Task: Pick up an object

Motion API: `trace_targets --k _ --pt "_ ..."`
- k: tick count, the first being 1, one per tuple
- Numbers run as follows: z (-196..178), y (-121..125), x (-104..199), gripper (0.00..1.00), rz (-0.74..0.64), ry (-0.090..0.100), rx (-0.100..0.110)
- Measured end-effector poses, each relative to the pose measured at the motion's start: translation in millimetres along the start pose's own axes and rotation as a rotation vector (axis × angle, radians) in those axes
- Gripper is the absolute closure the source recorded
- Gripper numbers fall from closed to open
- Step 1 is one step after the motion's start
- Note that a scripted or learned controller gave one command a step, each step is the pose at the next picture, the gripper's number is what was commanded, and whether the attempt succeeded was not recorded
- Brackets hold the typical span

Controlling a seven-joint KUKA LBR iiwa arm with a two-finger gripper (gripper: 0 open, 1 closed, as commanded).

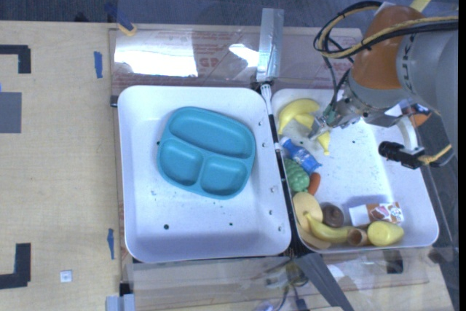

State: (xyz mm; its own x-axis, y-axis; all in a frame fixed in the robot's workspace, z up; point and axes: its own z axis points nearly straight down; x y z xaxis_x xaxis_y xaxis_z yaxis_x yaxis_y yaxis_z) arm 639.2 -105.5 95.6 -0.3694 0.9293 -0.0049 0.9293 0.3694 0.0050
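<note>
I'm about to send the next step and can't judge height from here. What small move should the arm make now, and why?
Probably a short, straight descent. The gripper hovers in the right bin, at the edge of the yellow banana-like toy and above the blue packet. I see nothing between its tips, so lowering onto the yellow toy seems the nearest pick.

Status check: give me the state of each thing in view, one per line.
Gripper: low over right bin's upper left, fingers unclear.
Blue tray: flat, upright, in left bin.
Yellow banana: lying at right bin's front.
Lemon: resting in front corner.
</note>
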Motion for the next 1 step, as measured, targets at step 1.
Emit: trace_targets --k 1 --pt "-98.2 10.3 62.9 1.0 0.161 0.005 0.003"
